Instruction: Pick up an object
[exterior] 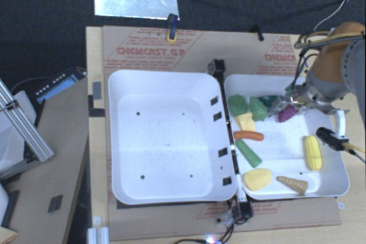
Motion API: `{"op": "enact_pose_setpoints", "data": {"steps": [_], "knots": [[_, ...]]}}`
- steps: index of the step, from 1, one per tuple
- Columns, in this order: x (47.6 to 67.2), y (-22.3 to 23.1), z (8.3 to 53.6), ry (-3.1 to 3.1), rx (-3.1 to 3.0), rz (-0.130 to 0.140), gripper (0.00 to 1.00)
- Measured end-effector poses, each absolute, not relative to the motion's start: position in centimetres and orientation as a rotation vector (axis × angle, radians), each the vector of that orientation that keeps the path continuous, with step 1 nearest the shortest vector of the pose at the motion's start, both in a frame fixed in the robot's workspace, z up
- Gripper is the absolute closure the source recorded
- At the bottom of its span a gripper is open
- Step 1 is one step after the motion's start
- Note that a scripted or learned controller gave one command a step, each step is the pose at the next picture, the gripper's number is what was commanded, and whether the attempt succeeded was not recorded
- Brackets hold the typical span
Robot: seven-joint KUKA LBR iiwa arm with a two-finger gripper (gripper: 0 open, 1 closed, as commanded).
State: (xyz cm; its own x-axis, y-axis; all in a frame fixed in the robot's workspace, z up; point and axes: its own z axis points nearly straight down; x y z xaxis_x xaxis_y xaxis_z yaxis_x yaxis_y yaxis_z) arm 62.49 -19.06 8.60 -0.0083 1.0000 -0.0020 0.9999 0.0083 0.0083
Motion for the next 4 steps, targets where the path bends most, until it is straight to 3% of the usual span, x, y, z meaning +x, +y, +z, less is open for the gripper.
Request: {"op": "enact_pose_setpoints", "data": {"steps": [1,3,4], "knots": [[62.3,-19.2,9.7,2.226,2.208,0.005,1.00],[63.8,-20.7,8.3,2.233,2.221,-0.010,1.00],[67.3,-17.2,19.2,2.223,2.203,0.013,1.00]]}}
